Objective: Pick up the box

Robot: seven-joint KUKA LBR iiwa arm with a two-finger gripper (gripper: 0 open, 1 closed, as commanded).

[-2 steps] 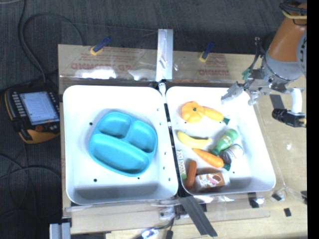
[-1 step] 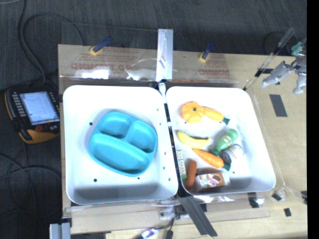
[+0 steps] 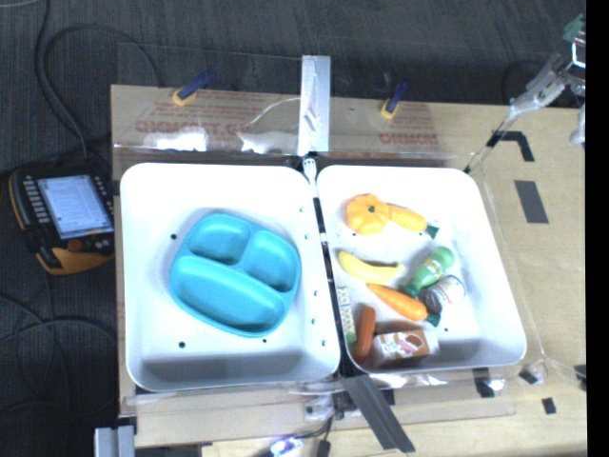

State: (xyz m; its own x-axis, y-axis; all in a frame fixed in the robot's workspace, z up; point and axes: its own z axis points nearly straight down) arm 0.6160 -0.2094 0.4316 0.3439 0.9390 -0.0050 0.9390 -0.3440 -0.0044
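The box (image 3: 403, 344) is a small brown carton with a pale label. It lies on its side at the front of the right bin (image 3: 495, 255), close to the front wall. A reddish sausage-shaped toy (image 3: 364, 328) touches its left end. An orange carrot (image 3: 398, 302) lies just behind it, and a silvery can (image 3: 445, 291) sits behind its right end.
The right bin also holds a banana (image 3: 366, 266), a green bottle (image 3: 430, 267) and an orange-yellow squash (image 3: 379, 215). A blue divided plate (image 3: 236, 272) fills the middle of the left bin (image 3: 143, 331). A teach pendant (image 3: 62, 212) lies on the floor at the left.
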